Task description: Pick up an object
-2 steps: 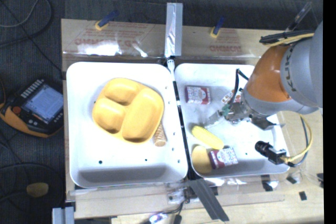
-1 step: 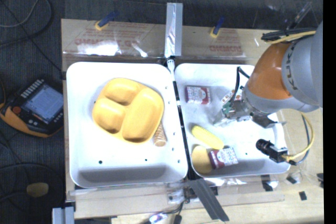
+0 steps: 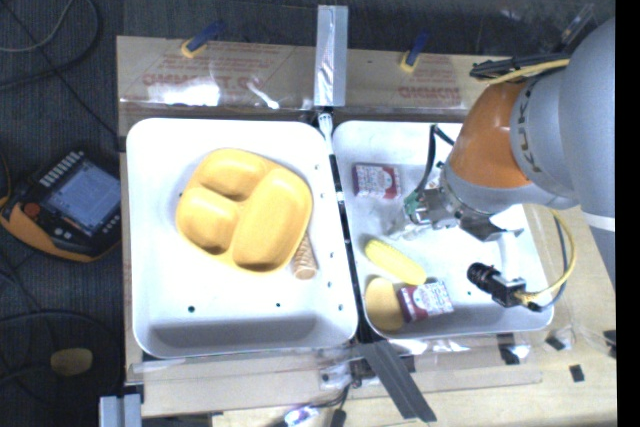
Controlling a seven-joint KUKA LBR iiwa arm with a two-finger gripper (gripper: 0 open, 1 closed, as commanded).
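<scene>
My gripper (image 3: 422,210) hangs low over the middle of the right bin (image 3: 530,255), under the orange wrist band. Just left of it and further back lies a small red packet (image 3: 376,179). A yellow banana-shaped piece (image 3: 393,260) lies in front of the gripper, a little to its left. Near the bin's front wall a small bottle with a red label (image 3: 428,299) lies on its side, touching a round yellow-orange object (image 3: 381,303). Nothing shows between the gripper and these things.
The left bin (image 3: 160,315) holds a large lumpy yellow object (image 3: 243,207) and a small brown ridged piece (image 3: 304,261) by the divider. A black cable connector (image 3: 494,282) hangs from the arm over the right bin's front right. A handheld controller (image 3: 68,205) lies off the bench at left.
</scene>
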